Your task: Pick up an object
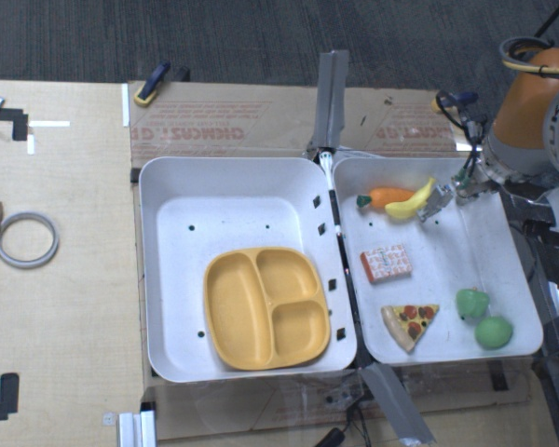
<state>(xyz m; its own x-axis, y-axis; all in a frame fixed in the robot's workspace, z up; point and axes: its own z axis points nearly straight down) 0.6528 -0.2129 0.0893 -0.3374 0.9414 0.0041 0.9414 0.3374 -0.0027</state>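
The right bin (503, 250) holds a yellow banana (408, 205) lying against an orange carrot (386, 196) at its far left. Nearer the front lie a pink and white block (387, 264), a pizza slice (410, 324) and two green pieces (472, 303) (493, 331). My gripper (435, 208) is low in the far part of this bin, right at the banana's right end. From this angle I cannot make out whether it touches the banana. The arm's orange band (526, 110) rises behind it at the upper right.
A yellow divided plate (265, 307) lies in the left bin (168, 250). A grey post (331, 101) stands between the bins at the back. A tape roll (26, 240) rests on the bench at the left, and a blue clamp (152, 82) sits on the cardboard.
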